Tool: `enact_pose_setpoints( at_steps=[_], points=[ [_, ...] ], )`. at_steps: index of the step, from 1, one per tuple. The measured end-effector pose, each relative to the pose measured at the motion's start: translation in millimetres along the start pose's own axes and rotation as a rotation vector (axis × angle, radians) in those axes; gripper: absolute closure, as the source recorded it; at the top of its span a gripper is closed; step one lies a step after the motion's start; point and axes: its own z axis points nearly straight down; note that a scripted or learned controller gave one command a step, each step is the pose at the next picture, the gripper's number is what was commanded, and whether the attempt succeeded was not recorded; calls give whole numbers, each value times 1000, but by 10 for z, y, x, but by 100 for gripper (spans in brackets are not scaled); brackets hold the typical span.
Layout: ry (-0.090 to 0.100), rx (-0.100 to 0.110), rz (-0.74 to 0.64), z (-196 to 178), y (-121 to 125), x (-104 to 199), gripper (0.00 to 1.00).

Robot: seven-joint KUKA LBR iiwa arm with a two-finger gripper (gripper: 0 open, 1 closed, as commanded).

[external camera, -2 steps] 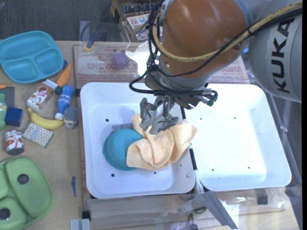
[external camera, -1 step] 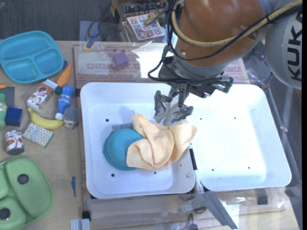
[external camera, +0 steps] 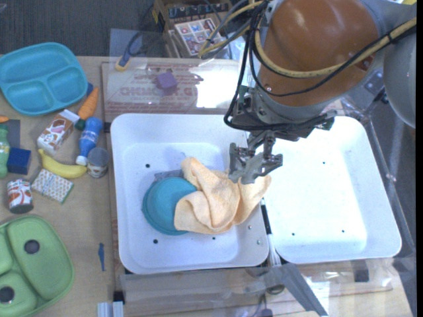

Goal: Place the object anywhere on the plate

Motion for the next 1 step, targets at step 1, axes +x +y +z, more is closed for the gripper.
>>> enact_pose_setpoints(
  at_steps=[1],
  points=[
    [-1,1,69,515,245,-326,100]
  ],
)
